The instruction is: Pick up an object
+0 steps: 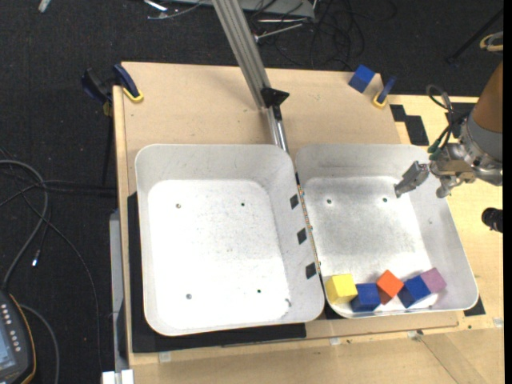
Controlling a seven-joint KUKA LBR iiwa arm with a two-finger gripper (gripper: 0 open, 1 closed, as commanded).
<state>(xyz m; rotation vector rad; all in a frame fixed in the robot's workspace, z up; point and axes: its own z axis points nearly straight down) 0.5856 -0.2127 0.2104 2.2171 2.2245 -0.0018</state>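
Blocks lie nearest, crowded along the front wall of the right bin [448, 238]: a yellow block [342, 286], a blue block [367, 297], an orange block [390, 284], a second blue block [414, 291] and a purple block [434, 279]. They touch or almost touch one another in one row, so none has much free room at its sides.

I judge them to be light and stiff, with flat faces that two fingers can press without damage; they may be a little smooth, but nothing here looks fragile. For a hold, the yellow block seems best, because its left side is free; the fingers could take it across the two faces that point to the front wall and to the bin's middle. The orange one sits tilted on its neighbours and could slip.

Farther back, the gripper [428, 181] hangs over the far right part of the same bin, fingers apart, nothing between them, well apart from the blocks.

The left bin [148, 214] is beside it.
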